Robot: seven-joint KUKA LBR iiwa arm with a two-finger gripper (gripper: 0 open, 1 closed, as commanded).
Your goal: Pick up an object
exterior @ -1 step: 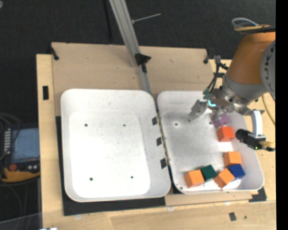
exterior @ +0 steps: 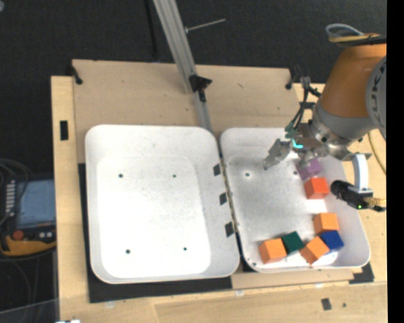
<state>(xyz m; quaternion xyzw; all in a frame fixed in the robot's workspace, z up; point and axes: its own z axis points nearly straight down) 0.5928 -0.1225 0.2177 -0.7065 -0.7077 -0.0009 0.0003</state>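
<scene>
We see our end effector [exterior: 291, 147] hanging over the right white bin [exterior: 256, 200], its fingers open and holding nothing, with the small purple block [exterior: 310, 167] just down-right of it.

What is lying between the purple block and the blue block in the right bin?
In the camera view, two orange blocks lie between the purple block and the blue block: one just below the purple, another just above the blue.

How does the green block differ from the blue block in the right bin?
The green block is dark green, while the blue block is deep blue. The green block lies nearer the middle of the bin's front edge, beside an orange block; the blue block lies further right, just below another orange block. Both look like small cubes of similar size, and both rest in the right bin.
</scene>
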